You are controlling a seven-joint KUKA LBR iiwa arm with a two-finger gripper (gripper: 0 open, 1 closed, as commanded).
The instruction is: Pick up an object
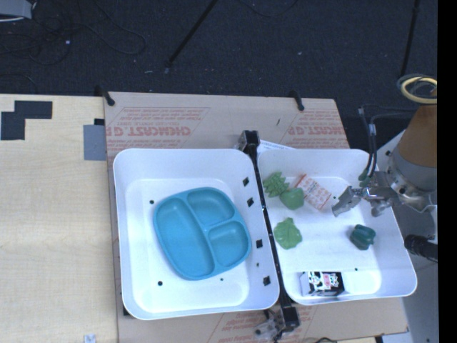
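Observation:
My gripper hangs over the right part of the right bin, its fingers spread open with nothing between them. A small dark green object lies on the bin floor just in front of the gripper, apart from it. A red and white packet lies to the gripper's left. Further left are a leafy green piece, a rounded green piece and another green piece. A black and white box rests near the bin's front wall.
The left bin holds a blue divided plate. A black divider runs between the two bins. The arm's orange band stands at the right edge, over the right bin's rim.

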